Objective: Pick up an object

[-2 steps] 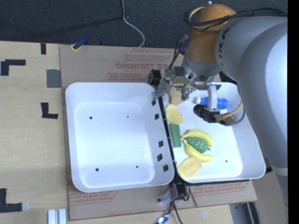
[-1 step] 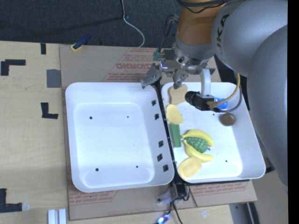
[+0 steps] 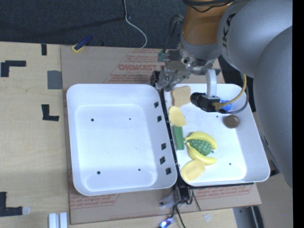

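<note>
The objects lie in the right bin (image 3: 247, 172), most of them gathered along its left wall. A tan slice of toy bread (image 3: 181, 96) sits at the bin's far left corner, just beside the gripper (image 3: 166, 82). Next toward the near edge comes a pale yellow piece (image 3: 177, 116), then a green stick (image 3: 178, 137) lying along the wall. Beside the stick a yellow banana (image 3: 201, 146) curls around a dark green bumpy piece (image 3: 202, 147) that rests on it. Another pale yellow piece (image 3: 192, 170) lies near the bin's near left corner. A small brown round object (image 3: 231, 121) sits apart, toward the right wall.

The gripper hangs over the divide between the two bins at their far edge; whether it is open or closed cannot be told, and nothing shows in its grasp. The left bin (image 3: 76, 127) adjoins the right one on a cardboard sheet (image 3: 95, 63) covering the desk (image 3: 28, 127).
</note>
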`<action>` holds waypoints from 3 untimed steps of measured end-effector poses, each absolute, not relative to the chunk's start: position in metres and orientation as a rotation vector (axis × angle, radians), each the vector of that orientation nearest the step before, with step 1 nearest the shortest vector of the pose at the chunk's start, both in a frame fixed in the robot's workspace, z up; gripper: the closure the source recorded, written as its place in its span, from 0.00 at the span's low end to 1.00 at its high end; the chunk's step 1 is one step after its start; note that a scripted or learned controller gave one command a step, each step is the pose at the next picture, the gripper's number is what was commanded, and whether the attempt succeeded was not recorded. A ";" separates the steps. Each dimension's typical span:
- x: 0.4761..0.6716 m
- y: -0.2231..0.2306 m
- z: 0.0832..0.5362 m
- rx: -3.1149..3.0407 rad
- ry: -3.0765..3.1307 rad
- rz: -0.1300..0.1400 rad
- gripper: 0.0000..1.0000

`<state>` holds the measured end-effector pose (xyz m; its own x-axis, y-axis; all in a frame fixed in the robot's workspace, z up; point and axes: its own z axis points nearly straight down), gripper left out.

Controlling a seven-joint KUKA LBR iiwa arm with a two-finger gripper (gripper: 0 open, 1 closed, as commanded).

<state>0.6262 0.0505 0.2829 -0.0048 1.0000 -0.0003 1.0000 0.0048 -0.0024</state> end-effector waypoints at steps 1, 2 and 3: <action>0.597 0.087 0.390 -2.217 -2.231 -0.012 1.00; 0.671 0.124 0.462 -2.221 -2.233 -0.013 1.00; 0.651 0.168 0.530 -2.217 -2.230 -0.010 1.00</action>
<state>0.6512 0.1677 0.5301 -0.0059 1.0000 0.0022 1.0000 0.0059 0.0072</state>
